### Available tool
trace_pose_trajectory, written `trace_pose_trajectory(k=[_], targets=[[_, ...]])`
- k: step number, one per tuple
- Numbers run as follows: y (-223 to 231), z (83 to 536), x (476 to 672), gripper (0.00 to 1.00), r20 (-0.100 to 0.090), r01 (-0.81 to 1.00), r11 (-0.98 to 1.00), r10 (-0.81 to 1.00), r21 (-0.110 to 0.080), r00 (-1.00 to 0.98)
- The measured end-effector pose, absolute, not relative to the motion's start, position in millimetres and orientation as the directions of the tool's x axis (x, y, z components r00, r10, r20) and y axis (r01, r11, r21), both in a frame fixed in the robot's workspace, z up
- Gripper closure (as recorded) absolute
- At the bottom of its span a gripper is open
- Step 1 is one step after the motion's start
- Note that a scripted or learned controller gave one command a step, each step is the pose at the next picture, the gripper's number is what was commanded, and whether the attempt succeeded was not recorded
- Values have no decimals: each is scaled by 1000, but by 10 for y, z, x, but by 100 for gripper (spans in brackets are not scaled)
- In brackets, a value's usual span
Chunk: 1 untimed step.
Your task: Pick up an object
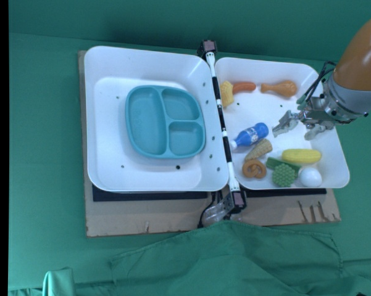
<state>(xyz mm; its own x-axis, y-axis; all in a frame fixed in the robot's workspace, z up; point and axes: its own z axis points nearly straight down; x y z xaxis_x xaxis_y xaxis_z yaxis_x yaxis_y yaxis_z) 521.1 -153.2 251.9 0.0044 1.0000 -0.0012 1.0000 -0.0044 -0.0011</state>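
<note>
The green cloth-covered counter (43, 165) spreads wide around a flat brown cardboard sheet (142, 224), and on that sheet sit my two shallow white plastic bins, side by side and touching along a black-and-white hinge strip (219, 122). The left white bin (111, 63) carries a teal three-compartment plate (165, 121) near its middle, with bare white floor all round it. The right white bin (259, 66) is more crowded: its lower half is packed, while its upper middle has open floor (the best room for me to move).

My grey arm with its orange band (361, 57) comes in over the right rim, and my pincer (296, 123) hangs above the right bin's right-centre; its fingers look spread apart, with nothing between them.

The blue toy bottle with a white cap (249, 134) lies tilted just left of and below my pincer, apart from it. A yellow toy banana (301, 156) lies just below my pincer. Near the bottom rim sit an orange pretzel (254, 169), a green bumpy ball (284, 176) and a white egg (310, 177). Along the top lie a brown drumstick (279, 89), an orange carrot (243, 87) and a yellow corn piece (226, 94).
</note>
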Motion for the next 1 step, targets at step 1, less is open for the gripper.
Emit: trace_pose_trajectory(k=[1], targets=[[-1573, 2106, 5212, 0, -1, 1000, -5, 1000, -2, 5]])
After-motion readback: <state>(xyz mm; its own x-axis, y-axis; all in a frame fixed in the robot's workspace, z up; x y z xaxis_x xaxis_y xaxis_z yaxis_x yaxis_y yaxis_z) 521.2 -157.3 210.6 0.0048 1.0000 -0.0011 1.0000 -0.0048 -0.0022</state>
